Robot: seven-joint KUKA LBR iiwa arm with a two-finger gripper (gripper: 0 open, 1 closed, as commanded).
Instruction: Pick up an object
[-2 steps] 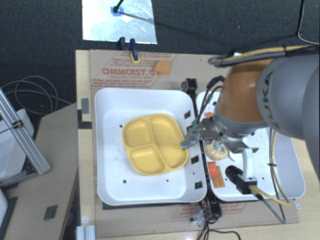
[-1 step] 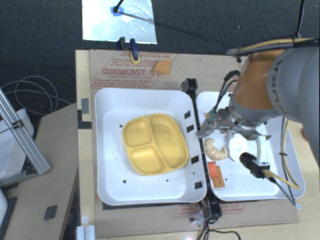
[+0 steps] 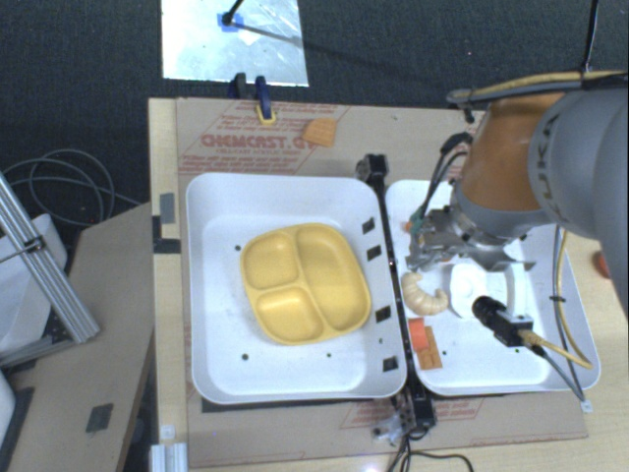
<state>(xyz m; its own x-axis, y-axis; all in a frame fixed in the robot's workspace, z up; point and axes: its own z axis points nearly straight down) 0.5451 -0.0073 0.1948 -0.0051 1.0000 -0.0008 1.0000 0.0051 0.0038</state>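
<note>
In the bench's right bin (image 3: 472, 364) the gripper (image 3: 425, 254) is seen low above a pale crescent (image 3: 424, 295), nothing yet lifted, its opening not discernible.

1. You are looking at two white bins on one table (image 3: 165, 155): the left bin (image 3: 211, 264) and the right bin (image 3: 575, 313), as the view has them.
2. You count one yellow plate (image 3: 305, 283), split into three compartments, in the left bin.
3. You count three loose items in the right bin: one pale curved piece (image 3: 423, 294), one orange block (image 3: 424, 343), one white round piece (image 3: 466, 285).
4. One grey arm (image 3: 580, 165) reaches over them.
</note>
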